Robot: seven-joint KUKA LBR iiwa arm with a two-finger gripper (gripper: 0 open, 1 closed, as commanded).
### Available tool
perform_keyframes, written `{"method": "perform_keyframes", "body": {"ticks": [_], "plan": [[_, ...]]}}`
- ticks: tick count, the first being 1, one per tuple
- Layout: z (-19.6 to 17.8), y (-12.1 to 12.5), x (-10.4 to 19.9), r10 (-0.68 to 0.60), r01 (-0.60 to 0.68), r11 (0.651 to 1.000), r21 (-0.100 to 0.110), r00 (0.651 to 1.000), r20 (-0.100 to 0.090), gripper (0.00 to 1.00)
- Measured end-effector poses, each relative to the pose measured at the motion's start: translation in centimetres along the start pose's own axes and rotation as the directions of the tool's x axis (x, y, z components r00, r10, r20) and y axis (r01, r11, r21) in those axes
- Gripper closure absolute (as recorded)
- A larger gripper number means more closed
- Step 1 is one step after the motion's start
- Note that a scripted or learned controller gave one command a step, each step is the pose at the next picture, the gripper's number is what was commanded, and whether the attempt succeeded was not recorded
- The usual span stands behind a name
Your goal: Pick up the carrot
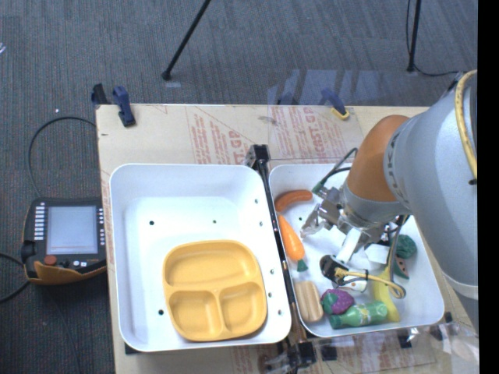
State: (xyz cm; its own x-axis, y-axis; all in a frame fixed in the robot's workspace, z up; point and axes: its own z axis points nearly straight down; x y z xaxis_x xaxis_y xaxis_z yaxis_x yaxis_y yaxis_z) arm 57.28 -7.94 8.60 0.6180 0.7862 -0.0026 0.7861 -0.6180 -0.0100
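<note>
Carrot (291, 240) lies in the right bin (427, 306) against its left wall, green end toward the camera, a sausage (291, 199) just behind it. Gripper (334, 226) hangs right of the carrot, apart from it; whether the jaws are wide or narrow, I cannot tell. Left bin (132, 209) holds a yellow tray (214, 289).

Even, fairly bright overhead light fills the scene. The white bins (187, 185) come close to washing out, and the yellow tray (214, 287) casts only a thin, soft shadow. Faint bluish reflections sit on the table (203, 135) near its far edge. The dark carpet (62, 45) stays dim. The picture is slightly soft and grainy throughout.
</note>
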Motion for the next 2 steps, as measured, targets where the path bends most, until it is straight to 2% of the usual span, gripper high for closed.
{"method": "perform_keyframes", "body": {"ticks": [1,2], "plan": [[-0.1,4.8,2.9,0.407,-0.407,0.914,-0.002,0.914,-0.003,0.00],[-0.2,7.5,0.6,0.606,-0.606,0.795,-0.001,0.795,-0.004,0.00]]}}
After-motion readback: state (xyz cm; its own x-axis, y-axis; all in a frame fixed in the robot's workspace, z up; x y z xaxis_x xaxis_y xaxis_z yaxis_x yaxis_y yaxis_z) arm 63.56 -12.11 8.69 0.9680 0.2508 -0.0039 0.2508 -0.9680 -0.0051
